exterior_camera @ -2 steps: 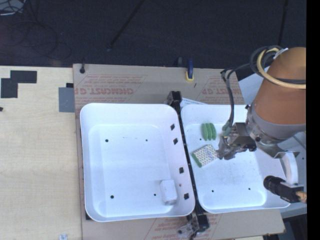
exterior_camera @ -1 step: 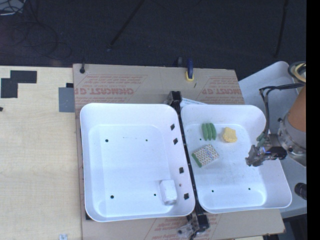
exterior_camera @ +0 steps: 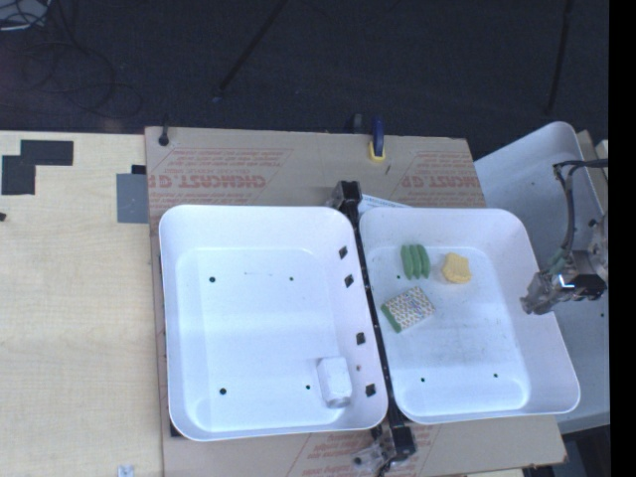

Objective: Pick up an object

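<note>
The right bin (exterior_camera: 537, 386) holds three small things. A green ridged piece (exterior_camera: 414, 260) lies near its back, with a yellow lump (exterior_camera: 456, 267) just to its right. A flat green-and-white patterned block (exterior_camera: 408, 309) lies tilted in front of them. In the left bin (exterior_camera: 189, 405), a white blocky object (exterior_camera: 334, 380) rests near the front right corner. My gripper (exterior_camera: 554, 290) hangs just outside the right bin's right rim, away from all the objects, and it is small and dim here.
Both bins sit on a brown board (exterior_camera: 258, 172), joined by black clips (exterior_camera: 350, 254) along the middle wall. A grey-white plate (exterior_camera: 527, 172) lies behind the gripper at the right. Cables run over the dark floor at the back.
</note>
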